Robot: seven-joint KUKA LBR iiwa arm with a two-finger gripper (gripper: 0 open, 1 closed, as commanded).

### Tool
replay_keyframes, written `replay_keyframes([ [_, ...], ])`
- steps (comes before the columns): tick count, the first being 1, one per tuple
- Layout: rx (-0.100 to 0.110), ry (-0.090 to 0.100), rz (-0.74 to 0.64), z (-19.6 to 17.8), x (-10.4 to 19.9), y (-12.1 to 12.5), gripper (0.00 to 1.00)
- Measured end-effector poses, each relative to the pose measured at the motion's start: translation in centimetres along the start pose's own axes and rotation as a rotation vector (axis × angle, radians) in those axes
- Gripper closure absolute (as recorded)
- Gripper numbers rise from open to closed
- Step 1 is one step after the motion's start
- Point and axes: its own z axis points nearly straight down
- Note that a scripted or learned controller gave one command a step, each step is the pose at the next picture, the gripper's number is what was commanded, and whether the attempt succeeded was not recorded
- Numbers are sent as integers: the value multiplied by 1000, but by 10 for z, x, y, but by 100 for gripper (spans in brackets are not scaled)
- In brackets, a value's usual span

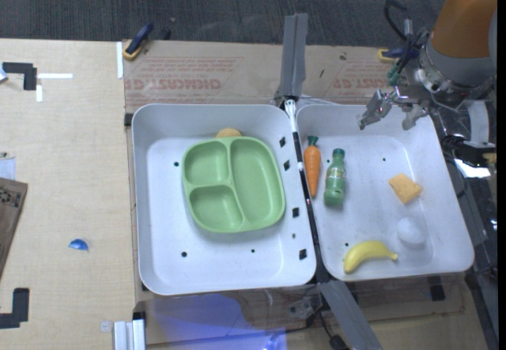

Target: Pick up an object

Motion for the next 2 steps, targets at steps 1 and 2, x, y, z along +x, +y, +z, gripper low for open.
replay_keyframes([
  [1,0,1,-11,129,17,-39,0],
  [2,0,0,303,58,42,-91,0],
])
